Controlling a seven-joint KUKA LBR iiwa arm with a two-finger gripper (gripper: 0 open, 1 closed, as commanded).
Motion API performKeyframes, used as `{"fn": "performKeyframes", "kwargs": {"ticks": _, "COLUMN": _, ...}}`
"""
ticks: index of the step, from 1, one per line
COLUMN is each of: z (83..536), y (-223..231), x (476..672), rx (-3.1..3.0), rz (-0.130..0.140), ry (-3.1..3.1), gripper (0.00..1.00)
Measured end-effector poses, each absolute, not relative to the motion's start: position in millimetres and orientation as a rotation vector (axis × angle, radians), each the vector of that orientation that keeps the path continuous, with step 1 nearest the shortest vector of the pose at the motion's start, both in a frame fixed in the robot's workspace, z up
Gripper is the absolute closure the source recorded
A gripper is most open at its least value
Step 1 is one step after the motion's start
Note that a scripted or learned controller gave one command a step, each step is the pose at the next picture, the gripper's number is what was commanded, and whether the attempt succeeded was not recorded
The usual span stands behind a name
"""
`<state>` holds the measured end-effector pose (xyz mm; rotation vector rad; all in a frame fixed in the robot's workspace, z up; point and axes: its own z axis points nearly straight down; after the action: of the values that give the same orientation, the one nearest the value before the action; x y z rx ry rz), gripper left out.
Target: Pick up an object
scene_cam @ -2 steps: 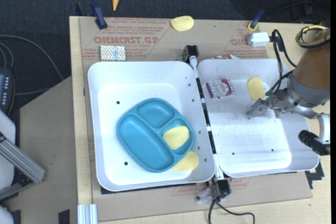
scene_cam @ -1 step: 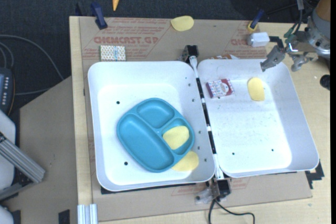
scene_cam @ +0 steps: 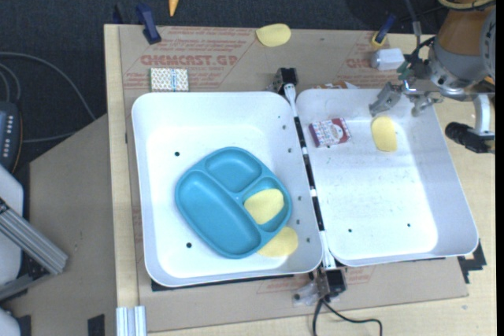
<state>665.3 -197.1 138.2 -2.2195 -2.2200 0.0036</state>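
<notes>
My two-finger gripper (scene_cam: 402,100) hangs open and empty just above the rounded yellow plastic piece (scene_cam: 384,133) in the right white bin (scene_cam: 441,193), so I should straddle it squarely before closing.

Divided plate (scene_cam: 223,204) in left bin (scene_cam: 157,122), lemon (scene_cam: 264,205) on it, packet (scene_cam: 328,132) left of lemon-shaped piece (scene_cam: 384,134) in right bin (scene_cam: 394,224)

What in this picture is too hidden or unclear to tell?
- Gripper: small and blurred; whether it is open or shut cannot be told.
- Arm: cut off by the right edge.
- Packet: label too small to read.
- Yellow piece: partly under the blue tray.
</notes>
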Motion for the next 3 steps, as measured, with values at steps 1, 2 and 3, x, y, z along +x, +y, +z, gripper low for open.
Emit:
{"fn": "performKeyframes", "kwargs": {"ticks": 1, "z": 119, "y": -126, "x": 624.1, "rx": -2.219, "rz": 0.000, "ry": -2.222, "gripper": 0.00}}
{"fn": "performKeyframes", "kwargs": {"ticks": 2, "z": 89, "y": -105, "x": 645.9, "rx": -2.224, "rz": -0.004, "ry": -2.225, "gripper": 0.00}}
{"fn": "performKeyframes", "kwargs": {"ticks": 3, "z": 89, "y": -95, "x": 669.0, "rx": -2.226, "rz": -0.006, "ry": -2.227, "gripper": 0.00}}
